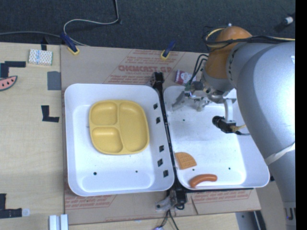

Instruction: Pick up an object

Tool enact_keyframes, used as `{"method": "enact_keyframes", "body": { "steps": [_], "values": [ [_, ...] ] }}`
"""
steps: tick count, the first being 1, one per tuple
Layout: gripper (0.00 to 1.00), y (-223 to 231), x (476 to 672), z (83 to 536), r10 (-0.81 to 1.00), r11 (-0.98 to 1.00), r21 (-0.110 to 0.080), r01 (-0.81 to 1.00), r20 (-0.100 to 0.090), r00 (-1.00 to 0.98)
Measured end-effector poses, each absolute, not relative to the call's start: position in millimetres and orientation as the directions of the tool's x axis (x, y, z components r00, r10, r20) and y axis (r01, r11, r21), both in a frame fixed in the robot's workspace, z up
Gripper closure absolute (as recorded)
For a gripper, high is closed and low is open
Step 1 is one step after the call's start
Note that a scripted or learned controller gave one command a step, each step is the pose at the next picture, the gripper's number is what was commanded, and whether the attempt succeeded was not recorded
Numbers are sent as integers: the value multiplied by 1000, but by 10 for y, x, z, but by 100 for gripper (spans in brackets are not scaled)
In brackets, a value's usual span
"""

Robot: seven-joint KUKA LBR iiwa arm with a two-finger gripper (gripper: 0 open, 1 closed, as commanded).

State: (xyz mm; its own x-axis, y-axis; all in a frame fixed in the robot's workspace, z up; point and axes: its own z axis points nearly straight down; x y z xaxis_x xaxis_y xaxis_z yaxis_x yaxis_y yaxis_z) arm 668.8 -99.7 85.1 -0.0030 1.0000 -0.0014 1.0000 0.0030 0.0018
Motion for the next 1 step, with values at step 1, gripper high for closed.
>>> {"method": "enact_keyframes", "body": {
  "steps": [1],
  "values": [
    [100, -1004, 6689, 954, 1000, 3, 2, 1000, -5, -3]
  ]
}}
